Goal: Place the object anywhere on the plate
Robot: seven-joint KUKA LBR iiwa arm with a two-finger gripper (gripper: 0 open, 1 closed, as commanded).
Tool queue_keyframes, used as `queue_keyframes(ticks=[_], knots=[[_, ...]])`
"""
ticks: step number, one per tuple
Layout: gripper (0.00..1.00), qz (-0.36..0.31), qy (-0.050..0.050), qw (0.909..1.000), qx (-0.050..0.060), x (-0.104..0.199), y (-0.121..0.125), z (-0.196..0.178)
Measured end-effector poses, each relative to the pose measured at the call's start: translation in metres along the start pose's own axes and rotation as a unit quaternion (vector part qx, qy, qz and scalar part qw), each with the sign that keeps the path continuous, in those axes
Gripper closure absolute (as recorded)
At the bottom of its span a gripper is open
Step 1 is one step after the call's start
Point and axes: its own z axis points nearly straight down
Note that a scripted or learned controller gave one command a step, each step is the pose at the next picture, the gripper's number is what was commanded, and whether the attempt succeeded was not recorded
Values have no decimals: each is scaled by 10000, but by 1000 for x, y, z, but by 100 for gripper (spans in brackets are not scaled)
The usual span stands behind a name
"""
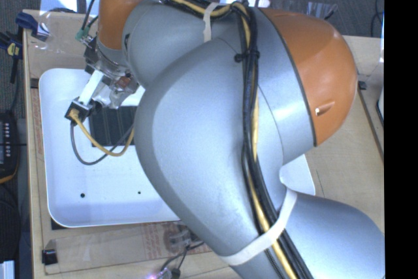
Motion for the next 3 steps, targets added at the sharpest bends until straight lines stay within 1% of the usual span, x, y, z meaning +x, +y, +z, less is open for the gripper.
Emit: queue_keyframes(ticks=[1, 2, 3], knots=[[0, -8, 1, 10000, 1, 1, -1, 0], [0, -1451, 24, 9894, -31, -2, -11, -90], [100, -1509, 6, 9885, -10, -1, -14, -99]])
